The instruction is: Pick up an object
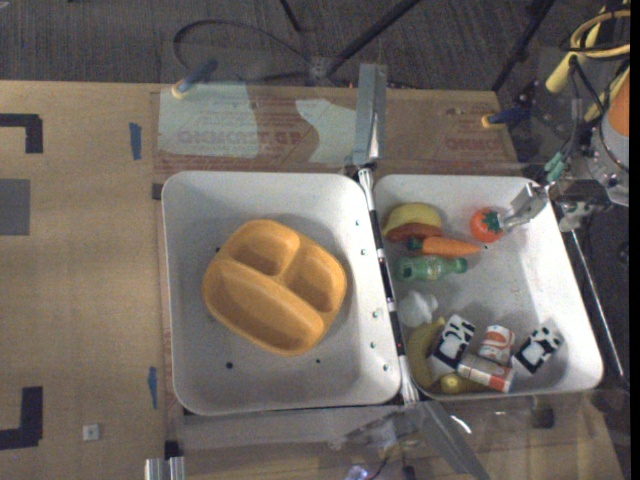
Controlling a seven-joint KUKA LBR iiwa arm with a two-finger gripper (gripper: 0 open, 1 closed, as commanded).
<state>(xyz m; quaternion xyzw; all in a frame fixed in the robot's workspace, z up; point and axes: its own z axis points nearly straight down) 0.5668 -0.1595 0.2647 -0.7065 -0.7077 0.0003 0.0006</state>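
My gripper point(522, 208) reaches in from the right over the back right corner of the right bin point(575, 268). Its tip lies just right of a small red-orange tomato-like toy point(485, 225), close to it or touching it. Left of that toy lie an orange carrot point(450, 246), a yellow fruit point(415, 215) on a brown piece, and a green bottle point(430, 267). At the bin's front sit two black-and-white cartons point(455, 340) point(540, 348), a red-and-white can point(496, 343) and a white lump point(420, 308).
The left bin point(190, 218) holds a yellow divided plate point(275, 285). A metal divider bar point(368, 128) stands behind the seam between the bins. Cables and arm hardware point(595, 158) crowd the right edge. Brown cardboard point(80, 268) covers the bench to the left.
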